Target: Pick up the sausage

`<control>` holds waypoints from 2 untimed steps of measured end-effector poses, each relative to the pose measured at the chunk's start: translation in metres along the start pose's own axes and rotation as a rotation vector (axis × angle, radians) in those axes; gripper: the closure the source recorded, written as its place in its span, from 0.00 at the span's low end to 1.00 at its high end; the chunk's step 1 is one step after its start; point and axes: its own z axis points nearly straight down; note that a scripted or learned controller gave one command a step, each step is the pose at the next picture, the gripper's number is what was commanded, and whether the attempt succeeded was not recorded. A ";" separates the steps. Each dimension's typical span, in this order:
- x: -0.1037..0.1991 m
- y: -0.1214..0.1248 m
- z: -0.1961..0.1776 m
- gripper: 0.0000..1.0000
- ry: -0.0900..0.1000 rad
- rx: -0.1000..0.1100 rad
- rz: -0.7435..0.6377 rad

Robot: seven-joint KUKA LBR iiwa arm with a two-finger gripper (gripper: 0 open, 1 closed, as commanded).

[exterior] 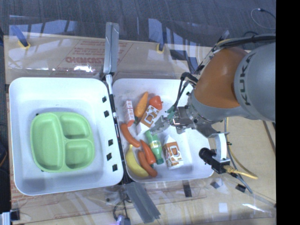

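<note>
The sausage [129,135] is a short, glossy orange-red cylinder with rounded ends. It lies in the right-hand shallow white bin [197,170], near that bin's left wall, angled from upper left to lower right. Two similar reddish sausage-shaped pieces [147,157] lie below and to the right of it, against a yellow plastic banana [133,165] at the bin's lower left corner.

All other items are located relative to the sausage:

- Just above it, a small white-and-red rectangular packet [129,110] stands on end. Its printing is too small to read.
- Above and to the right, an orange plastic carrot [141,104] lies tilted.
- To the right of the carrot, a white-and-orange carton [150,116] touches a red plastic piece [156,101].
- To the right, a green plastic bottle [153,144] lies lengthwise.
- Further right and lower, a second white-and-orange carton [173,154] carries an orange pattern that cannot be read.

The two-finger gripper [161,124] hangs over the middle of the bin, to the right of the sausage and just above the green bottle. Whether it is spread or pressed together cannot be told.

The grey arm [255,78] bears the letters "KUK" on its housing. Red lettering on the sheet behind the bins is not legible.

Well to the left of the sausage, the left-hand shallow white bin [28,90] holds a light green three-compartment plastic tray [62,141].
</note>
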 end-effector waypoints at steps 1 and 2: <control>0.092 0.035 0.031 0.00 -0.002 0.000 0.012; 0.091 0.035 0.031 0.00 -0.002 -0.001 0.014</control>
